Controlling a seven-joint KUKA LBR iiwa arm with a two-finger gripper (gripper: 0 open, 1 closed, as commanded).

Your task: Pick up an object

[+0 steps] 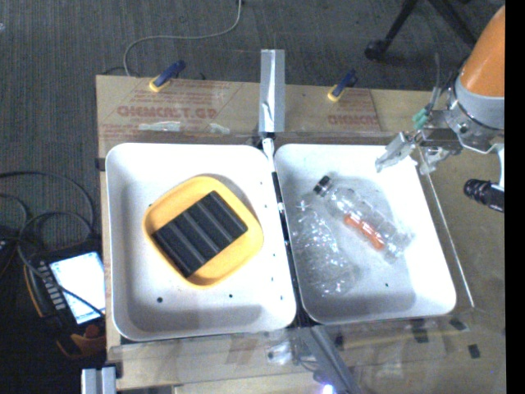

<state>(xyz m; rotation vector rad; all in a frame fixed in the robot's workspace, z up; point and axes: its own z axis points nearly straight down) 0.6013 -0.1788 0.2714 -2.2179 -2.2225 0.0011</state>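
Note:
A clear plastic bottle [361, 212] with a black cap and an orange label lies slantwise in the right bin [435, 294]. Beside it, lower left, sits a crumpled clear plastic wrapper [320, 249]. In the left bin [131, 302] rests a yellow holder with a black ribbed insert [203, 230]. My gripper [408, 153] hangs over the right bin's upper right corner, above and to the right of the bottle, with its two fingers spread apart and nothing between them.
A metal strip [271, 97] stands upright behind the seam between the bins. Blue and yellow clamps [166, 75] [342, 84] hold the cardboard backing. Cables and a tablet [70, 281] lie on the floor to the left.

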